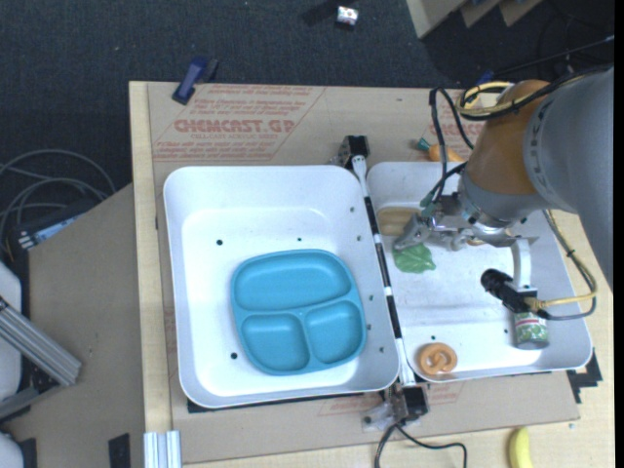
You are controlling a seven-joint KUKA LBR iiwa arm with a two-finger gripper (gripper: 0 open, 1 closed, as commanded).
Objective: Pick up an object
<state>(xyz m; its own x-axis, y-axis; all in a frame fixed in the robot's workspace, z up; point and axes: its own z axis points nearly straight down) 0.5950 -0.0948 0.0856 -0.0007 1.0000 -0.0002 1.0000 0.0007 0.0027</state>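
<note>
My gripper [417, 234] hangs low over the upper left part of the right bin [468, 359], with the grey arm and its orange band reaching in from the right. Just below its tip lies a green leafy piece [414, 258] on the bin floor, very close to the gripper; I cannot tell whether they touch. Nothing shows between the gripper's tips. An orange ring-shaped item [437, 358] rests near the bin's front edge. A small greenish jar [531, 331] stands at the right side.
A tan piece [391, 220] lies against the right bin's left wall, beside the gripper. The left bin [195, 213] holds a blue divided plate [297, 310]. A yellow object [522, 448] lies off the bench at the front right.
</note>
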